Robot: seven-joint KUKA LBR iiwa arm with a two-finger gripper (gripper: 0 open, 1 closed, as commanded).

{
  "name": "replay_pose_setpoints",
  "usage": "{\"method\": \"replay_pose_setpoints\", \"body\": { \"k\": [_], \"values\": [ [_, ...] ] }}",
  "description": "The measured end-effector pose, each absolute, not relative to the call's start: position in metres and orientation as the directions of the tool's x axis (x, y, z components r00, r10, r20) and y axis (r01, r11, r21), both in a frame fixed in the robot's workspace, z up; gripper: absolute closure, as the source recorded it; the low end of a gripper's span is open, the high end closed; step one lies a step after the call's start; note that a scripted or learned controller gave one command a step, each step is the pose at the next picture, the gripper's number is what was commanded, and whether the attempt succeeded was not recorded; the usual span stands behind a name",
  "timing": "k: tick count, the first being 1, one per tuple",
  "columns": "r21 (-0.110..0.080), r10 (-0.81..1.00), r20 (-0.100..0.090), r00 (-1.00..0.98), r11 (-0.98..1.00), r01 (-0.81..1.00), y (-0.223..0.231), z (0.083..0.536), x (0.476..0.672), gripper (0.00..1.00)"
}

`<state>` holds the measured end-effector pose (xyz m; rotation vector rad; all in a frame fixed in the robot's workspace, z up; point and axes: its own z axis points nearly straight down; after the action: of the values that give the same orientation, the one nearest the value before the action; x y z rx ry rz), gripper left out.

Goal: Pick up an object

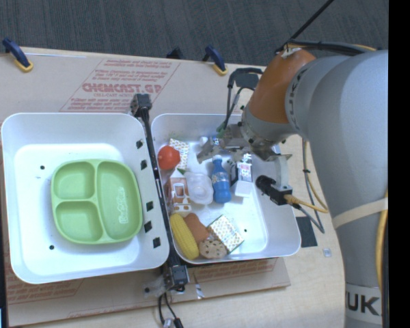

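Observation:
My gripper (225, 153) hangs low over the back middle of the right bin (281, 232), under the orange-banded wrist. Just in front of it stands a blue bottle (221, 186), with a clear white bottle (199, 187) at its left. A red ball (167, 157) lies near the bin's left wall, next to a small patterned packet (180, 147). Toward the front lie a yellow corn cob (182, 235), a brown sausage (199, 229), a cookie (210, 249) and a checkered packet (226, 231). The wrist hides what is directly beneath the gripper.
The left bin (27, 135) holds a green divided plate (96, 200). A small box (180, 193) leans by the divider between the bins. A black cable end (272, 190) hangs beside the arm over the right bin. Cardboard (123, 84) lies behind the bins.

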<state>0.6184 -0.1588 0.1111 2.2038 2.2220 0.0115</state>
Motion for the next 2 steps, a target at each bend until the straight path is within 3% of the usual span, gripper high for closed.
{"method": "replay_pose_setpoints", "body": {
  "k": [1,2],
  "values": [
    [0.021,1.0,-0.002,-0.012,0.012,1.0,-0.175,0.104,0.622,0.0],
    [0.033,1.0,-0.008,-0.014,0.014,0.999,-0.175,0.105,0.608,0.0]
  ]
}}
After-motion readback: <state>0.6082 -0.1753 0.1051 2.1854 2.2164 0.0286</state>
